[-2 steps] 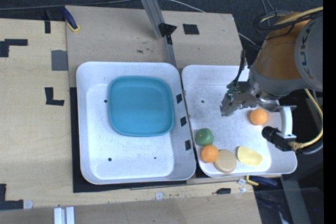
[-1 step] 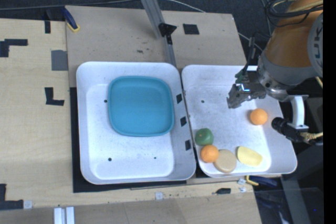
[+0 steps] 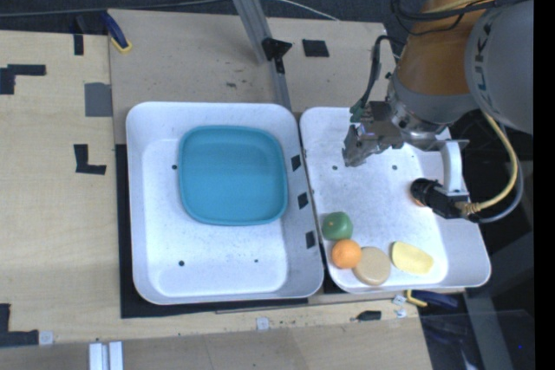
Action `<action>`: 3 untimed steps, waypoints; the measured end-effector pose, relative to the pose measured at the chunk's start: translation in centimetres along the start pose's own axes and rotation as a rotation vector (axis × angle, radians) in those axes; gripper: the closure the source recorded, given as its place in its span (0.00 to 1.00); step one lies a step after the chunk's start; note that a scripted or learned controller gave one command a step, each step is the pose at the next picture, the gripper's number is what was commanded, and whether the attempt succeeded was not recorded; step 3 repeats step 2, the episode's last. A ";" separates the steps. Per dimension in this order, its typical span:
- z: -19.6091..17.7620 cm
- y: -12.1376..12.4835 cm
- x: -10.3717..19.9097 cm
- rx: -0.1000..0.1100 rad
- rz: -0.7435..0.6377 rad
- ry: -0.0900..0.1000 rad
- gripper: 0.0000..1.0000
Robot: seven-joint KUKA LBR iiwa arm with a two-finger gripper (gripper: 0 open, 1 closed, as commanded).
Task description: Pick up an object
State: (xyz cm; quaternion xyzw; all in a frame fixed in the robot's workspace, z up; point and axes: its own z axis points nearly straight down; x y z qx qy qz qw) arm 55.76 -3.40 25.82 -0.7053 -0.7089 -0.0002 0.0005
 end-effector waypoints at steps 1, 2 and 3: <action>-0.1 2.1 4.7 0.000 0.001 0.000 1.00; 1.5 4.0 9.1 0.002 0.002 -0.001 1.00; 1.5 4.0 9.1 0.002 0.002 -0.001 1.00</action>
